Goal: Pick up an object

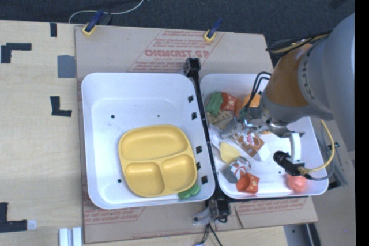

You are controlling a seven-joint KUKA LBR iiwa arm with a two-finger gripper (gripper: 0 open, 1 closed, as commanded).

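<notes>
The pincer [247, 121] is down inside the right bin [320, 141], low among the heap of small things at the bin's middle, with the grey arm and its orange band [288, 86] coming in over the bin's far right corner. Whether it is wide or narrow cannot be told, since the wrist hides its tip, and nothing can be seen held in it.

Just beside it, on the near side, lies a red-and-white packet [249, 143], which seems the likeliest thing being gone after. Left of that is a pale yellow wedge [228, 152], and nearer still a small red-and-white can [237, 169] and a red block [249, 182]. Toward the far left of the bin sit a green piece [214, 102] and an orange-red piece [229, 103]. A pink ball [297, 183] rests in the near right corner, well apart from the heap.

The left bin [104, 95] carries a yellow divided plate [155, 158], with a small green thing [188, 193] at its near right edge.

By the look of it, the step in hand is the reach down to a grasp. The next move calls for closing on one thing cleanly, then lifting straight up without dragging the neighbours.
</notes>
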